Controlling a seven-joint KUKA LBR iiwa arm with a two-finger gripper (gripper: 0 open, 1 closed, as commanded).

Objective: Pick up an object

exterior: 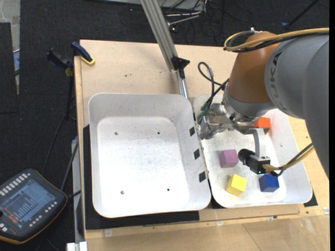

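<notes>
"So, where does the gripper (211, 124) sit?"

"Low over the far left part of the right bin (296, 190), close to the wall it shares with the left bin (141, 156). The arm reaches in from the right and its bulk covers the tool, so whether it is spread or closed cannot be told."

"And what could it pick?"

"4 things rest on that bin's floor: a purple block (227, 157) just in front of it, a yellow block (236, 184) and a blue block (269, 182) toward the near rim, and an orange block (263, 122) tucked beside the wrist. Purple looks likeliest, being closest."
</notes>
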